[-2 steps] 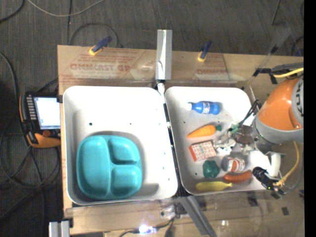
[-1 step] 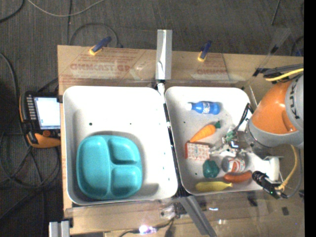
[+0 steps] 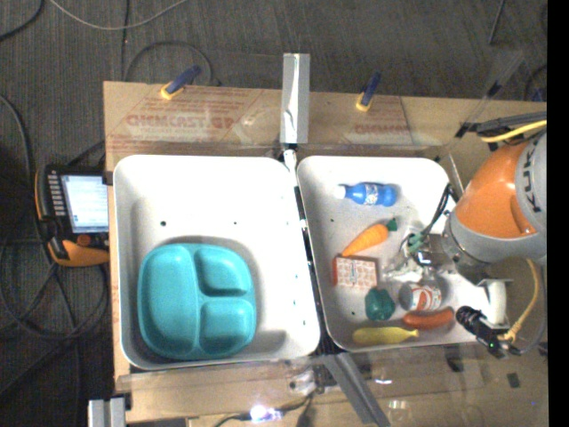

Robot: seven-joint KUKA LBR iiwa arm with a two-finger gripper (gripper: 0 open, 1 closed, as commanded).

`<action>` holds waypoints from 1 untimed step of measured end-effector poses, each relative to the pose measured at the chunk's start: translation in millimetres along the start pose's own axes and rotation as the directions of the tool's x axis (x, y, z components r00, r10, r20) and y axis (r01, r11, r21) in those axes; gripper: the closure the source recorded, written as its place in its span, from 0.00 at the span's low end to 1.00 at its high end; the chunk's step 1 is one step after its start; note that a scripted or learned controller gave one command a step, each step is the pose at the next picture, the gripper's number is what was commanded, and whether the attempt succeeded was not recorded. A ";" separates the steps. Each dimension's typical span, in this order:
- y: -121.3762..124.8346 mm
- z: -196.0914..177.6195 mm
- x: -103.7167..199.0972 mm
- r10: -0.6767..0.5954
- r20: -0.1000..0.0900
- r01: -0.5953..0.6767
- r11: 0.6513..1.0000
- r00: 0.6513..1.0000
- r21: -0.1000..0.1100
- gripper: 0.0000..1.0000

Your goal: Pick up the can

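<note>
i see the can (image 3: 420,294) low in the right bin (image 3: 313,238), directly beneath the gripper (image 3: 418,254); can't tell the jaw state. crowding it: hot dog (image 3: 428,319) touching below, green pepper (image 3: 380,304) left, banana (image 3: 384,334), small box (image 3: 356,272), carrot (image 3: 369,237). blue bottle (image 3: 369,193) well apart.

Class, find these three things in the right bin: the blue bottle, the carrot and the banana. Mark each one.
blue bottle (image 3: 369,194): camera view, middle of its body.
carrot (image 3: 368,237): camera view, middle of its orange body.
banana (image 3: 384,335): camera view, middle of its yellow length.
</note>
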State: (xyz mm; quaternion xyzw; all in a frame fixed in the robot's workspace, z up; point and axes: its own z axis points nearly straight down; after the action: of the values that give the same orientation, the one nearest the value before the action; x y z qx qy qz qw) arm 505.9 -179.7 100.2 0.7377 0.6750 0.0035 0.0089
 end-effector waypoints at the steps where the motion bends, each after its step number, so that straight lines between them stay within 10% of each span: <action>1: 0.0 -0.1 -0.1 0.000 0.000 0.000 1.000 1.000 0.000 0.00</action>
State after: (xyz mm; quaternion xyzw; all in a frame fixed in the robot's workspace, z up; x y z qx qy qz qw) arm 505.9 -179.8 100.3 0.7377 0.6751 0.0034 0.0090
